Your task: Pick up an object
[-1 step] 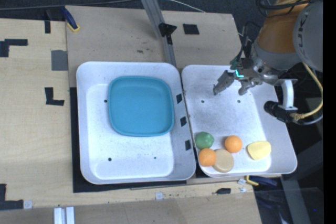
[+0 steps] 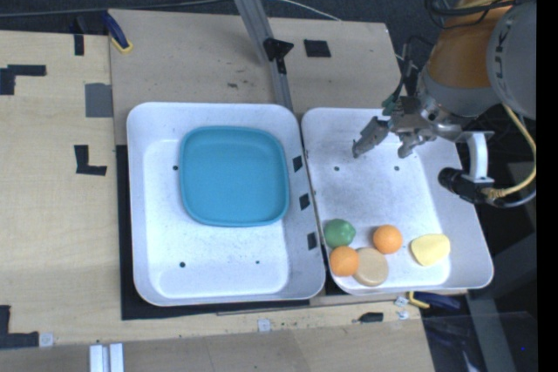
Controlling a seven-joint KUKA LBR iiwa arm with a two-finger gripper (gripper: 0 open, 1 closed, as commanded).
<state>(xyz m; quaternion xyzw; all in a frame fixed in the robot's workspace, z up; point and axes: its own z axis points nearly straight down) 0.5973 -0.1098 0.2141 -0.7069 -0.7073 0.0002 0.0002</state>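
My gripper [image 2: 384, 143] hangs over the far half of the right bin [image 2: 375, 179], fingers spread open with nothing between them. Along that bin's near edge lie several small things: a green ball [image 2: 339, 232], an orange ball [image 2: 386, 238], a second orange ball [image 2: 343, 261], a tan round piece [image 2: 371, 267] and a yellow lump [image 2: 430, 249]. They sit well below the gripper in the view, apart from it.
The left bin [image 2: 157, 213] holds a blue square plate [image 2: 234, 175]. A grey metal post [image 2: 257, 22] slants down to the gap between the bins. Cables and a white hook-shaped part [image 2: 475, 157] hang beside the wrist at the right bin's right rim.
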